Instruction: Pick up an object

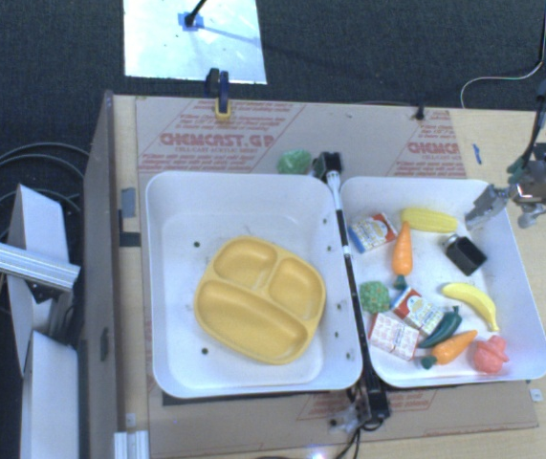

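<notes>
The right bin (526,285) holds several toy foods: a yellow corn cob (429,220), an orange carrot (403,249), a small printed carton (372,231), a black block (465,253), a banana (473,301), a green broccoli (375,296), two more cartons (416,307) (394,336), a dark green vegetable (442,328), a second carrot (452,346) and a pink fruit (490,354). My gripper (508,208) hangs over the bin's far right corner, above and to the right of the black block. It is open, with nothing between its fingers.
The left bin (172,256) holds a yellow divided plate (258,299). A green toy (295,163) lies on the cardboard behind the bins. A black clamp bar (341,247) runs between the two bins. Cables hang at the far right.
</notes>
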You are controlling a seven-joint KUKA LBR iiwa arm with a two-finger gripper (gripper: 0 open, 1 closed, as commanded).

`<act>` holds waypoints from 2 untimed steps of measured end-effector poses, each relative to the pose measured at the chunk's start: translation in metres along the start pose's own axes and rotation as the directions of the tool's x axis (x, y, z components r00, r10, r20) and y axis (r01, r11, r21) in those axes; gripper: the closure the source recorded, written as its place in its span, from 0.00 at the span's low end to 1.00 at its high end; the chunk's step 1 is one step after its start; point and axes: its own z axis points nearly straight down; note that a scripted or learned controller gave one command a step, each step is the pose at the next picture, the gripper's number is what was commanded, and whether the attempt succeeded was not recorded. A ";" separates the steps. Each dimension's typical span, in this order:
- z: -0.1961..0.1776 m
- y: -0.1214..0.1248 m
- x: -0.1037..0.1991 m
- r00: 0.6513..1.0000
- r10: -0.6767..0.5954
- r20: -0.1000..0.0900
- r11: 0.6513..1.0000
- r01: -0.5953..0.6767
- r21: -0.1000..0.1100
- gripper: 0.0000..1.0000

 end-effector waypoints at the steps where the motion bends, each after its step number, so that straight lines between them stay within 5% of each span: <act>1: 0.131 0.019 0.050 1.000 -0.006 -0.005 1.000 0.006 0.010 0.00; 2: 0.199 0.011 0.063 1.000 0.000 -0.002 1.000 0.000 0.004 0.00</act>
